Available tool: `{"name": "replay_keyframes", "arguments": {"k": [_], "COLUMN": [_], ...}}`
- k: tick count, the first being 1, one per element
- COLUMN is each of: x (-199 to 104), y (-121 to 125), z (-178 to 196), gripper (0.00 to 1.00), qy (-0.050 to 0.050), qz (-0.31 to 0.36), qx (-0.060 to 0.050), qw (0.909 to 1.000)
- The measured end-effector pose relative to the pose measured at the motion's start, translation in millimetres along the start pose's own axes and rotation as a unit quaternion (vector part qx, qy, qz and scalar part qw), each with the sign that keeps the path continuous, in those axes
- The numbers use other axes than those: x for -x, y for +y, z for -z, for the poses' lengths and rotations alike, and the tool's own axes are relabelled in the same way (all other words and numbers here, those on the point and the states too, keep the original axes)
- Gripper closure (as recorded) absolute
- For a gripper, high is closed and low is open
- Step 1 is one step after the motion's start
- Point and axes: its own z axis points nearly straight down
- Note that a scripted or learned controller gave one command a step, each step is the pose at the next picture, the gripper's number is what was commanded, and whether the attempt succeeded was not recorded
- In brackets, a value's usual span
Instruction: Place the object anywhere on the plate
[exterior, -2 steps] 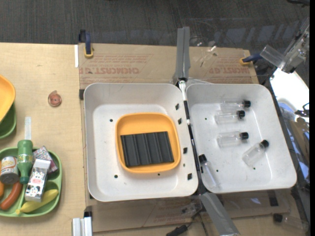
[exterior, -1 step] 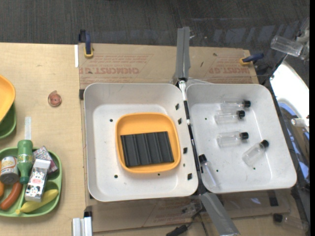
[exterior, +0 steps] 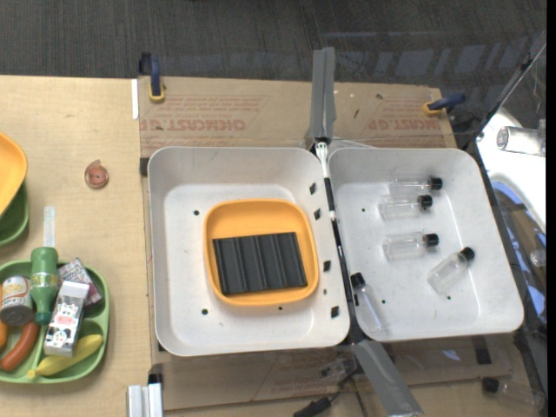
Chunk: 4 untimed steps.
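Orange plate [exterior: 261, 214] bearing a black ridged insert [exterior: 261, 263] in left bin [exterior: 178, 250]; four black-capped clear vials [exterior: 407, 247] scattered in right bin [exterior: 486, 307]. Claw's state: cannot tell.

Two bins side by side on the bench [exterior: 69, 129]: the left bin [exterior: 174, 259] holds a plate [exterior: 261, 215] at its centre, with a ribbed slab [exterior: 260, 263] lying on the plate. The right bin [exterior: 486, 259] holds four vials [exterior: 405, 200], three stacked front to back, the fourth nearer its front right. Far left on the bench, a tray of toy food [exterior: 52, 320] sits near the front edge.
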Motion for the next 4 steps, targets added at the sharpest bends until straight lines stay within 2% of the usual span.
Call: {"name": "replay_keyframes", "arguments": {"k": [1,2,3,4], "x": [61.1,96.1,88.7,-0.4], "y": [9.5,6.6,-2.7,0.6], "z": [-0.8,-1.0,-1.6,-0.8], "gripper": [1.00,1.00,1.00,1.00], "qy": [-0.001,-0.002,-0.001,-0.001], "qz": [0.126,0.325,0.489,0.638], "qx": [0.000,0.000,0.002,0.002], "qw": [0.9920,0.9458,0.8724,0.7703]}}
